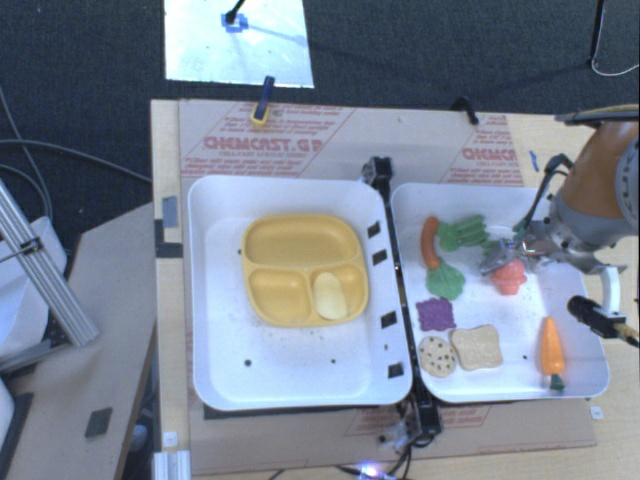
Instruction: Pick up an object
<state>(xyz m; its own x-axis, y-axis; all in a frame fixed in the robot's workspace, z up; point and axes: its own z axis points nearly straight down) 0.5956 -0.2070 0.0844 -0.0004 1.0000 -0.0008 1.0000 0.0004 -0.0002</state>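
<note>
Yellow divided tray (303,268) in the left white bin (215,368), printed cardboard sheet (300,143) beneath, pale square panel (238,28) on dark carpet beyond

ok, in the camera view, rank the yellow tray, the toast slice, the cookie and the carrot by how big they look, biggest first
1. yellow tray, by far the largest.
2. toast slice.
3. and 4. carrot and cookie: too close to rank. The carrot is longer but thinner, the cookie rounder.
</note>
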